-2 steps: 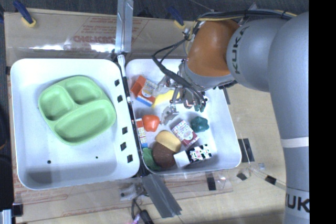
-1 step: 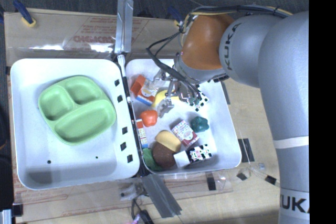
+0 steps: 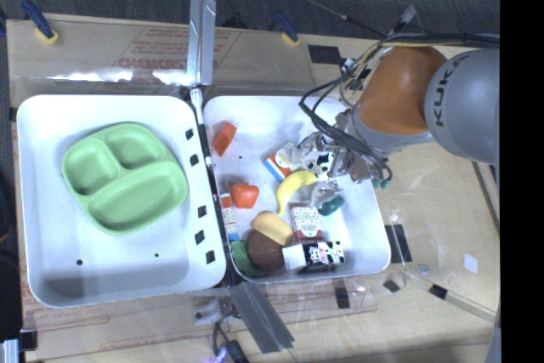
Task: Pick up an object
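The bench [image 3: 442,217] was pale wood over dark carpet, bearing two shallow white bins side by side. My gripper [image 3: 327,161] hung low inside the right bin [image 3: 255,110], near its right wall, just above and beside the yellow banana [image 3: 295,187]; whether I was touching the banana I could not tell, and I could not tell how far my hand was open, nor whether it had hold of anything, for cables and wrist covered it. Just left of my hand lay a small crumpled packet [image 3: 285,157] of white, red and blue. Below the banana stood a red-and-white carton [image 3: 306,222], and beneath that, against the bin's front edge, a black-and-white carton [image 3: 319,254]. Toward the front left corner sat a yellow lump [image 3: 270,225], a brown ball [image 3: 264,252] and a green thing [image 3: 241,256] half hidden under it; a red piece [image 3: 245,195] lay near the left wall, an orange wedge [image 3: 223,138] farther back. The left bin [image 3: 51,268] held a green divided plate [image 3: 125,176], well apart from me.
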`<action>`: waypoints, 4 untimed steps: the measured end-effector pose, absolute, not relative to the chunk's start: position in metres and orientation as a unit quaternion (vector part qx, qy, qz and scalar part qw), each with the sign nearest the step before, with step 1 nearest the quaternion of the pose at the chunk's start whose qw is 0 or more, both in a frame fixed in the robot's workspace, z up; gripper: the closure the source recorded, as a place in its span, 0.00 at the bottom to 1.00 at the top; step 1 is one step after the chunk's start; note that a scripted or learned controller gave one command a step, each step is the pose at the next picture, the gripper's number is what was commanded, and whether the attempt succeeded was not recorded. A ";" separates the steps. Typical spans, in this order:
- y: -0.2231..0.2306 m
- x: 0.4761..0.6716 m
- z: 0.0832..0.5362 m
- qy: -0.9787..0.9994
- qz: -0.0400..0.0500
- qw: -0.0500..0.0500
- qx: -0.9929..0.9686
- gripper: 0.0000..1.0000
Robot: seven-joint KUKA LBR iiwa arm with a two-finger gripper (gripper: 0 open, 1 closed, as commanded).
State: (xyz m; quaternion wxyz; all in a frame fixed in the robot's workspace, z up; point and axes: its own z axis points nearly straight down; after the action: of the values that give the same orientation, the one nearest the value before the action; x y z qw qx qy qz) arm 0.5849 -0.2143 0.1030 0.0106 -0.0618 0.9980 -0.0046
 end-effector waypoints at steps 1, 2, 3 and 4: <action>-0.159 0.592 0.102 0.994 -0.003 0.010 -0.109 0.00; -0.093 0.590 0.101 0.997 -0.002 0.009 -0.076 0.00; -0.092 0.593 0.114 0.997 -0.003 0.014 -0.079 1.00; -0.091 0.593 0.113 0.997 -0.003 0.014 -0.080 0.00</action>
State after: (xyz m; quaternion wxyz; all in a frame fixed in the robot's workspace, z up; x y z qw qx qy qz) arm 0.5929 -0.0913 0.1131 0.0137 -0.0800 0.9967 -0.0027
